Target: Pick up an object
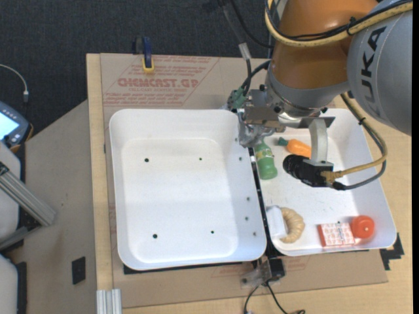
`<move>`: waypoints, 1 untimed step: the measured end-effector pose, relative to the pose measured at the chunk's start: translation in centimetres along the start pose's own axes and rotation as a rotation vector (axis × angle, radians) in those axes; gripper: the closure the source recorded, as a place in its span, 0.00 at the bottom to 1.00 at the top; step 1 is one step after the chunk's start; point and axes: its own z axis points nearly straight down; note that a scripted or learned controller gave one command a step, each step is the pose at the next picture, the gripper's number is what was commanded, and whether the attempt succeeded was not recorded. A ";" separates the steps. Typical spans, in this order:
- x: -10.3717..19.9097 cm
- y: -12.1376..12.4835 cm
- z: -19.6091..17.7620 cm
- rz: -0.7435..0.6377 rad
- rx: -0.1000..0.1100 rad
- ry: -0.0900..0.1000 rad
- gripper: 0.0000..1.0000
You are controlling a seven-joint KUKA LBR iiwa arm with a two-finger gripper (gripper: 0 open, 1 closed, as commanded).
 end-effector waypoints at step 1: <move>5.7 -0.6 3.9 -0.001 -0.002 0.001 1.00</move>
